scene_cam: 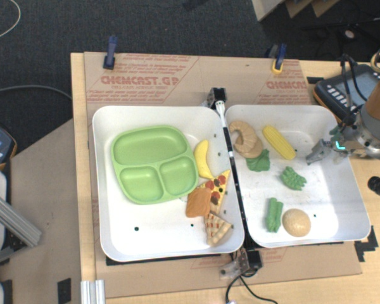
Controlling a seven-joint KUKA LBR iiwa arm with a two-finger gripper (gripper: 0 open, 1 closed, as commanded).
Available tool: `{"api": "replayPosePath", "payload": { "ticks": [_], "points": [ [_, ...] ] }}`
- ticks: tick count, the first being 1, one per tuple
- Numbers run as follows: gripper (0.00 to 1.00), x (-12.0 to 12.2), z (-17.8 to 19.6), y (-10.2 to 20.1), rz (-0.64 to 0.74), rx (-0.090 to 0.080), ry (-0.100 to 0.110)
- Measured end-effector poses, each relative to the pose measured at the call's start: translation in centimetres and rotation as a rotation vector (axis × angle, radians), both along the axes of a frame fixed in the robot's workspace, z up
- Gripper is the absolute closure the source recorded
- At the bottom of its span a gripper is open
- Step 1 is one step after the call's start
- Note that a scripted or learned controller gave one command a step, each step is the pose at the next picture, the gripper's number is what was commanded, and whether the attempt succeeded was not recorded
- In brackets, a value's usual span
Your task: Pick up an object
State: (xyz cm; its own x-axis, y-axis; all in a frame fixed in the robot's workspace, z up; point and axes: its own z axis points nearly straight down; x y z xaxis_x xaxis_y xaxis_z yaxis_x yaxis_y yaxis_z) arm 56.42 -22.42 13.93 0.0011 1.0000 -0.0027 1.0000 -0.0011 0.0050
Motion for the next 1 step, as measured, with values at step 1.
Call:
{"api": "replayPosePath", "payload": {
  "ticks": [1],
  "points": [
    [0.00, -3.69, -5.41, 2.43, -0.002, 0.001, 0.001]
  ]
}}
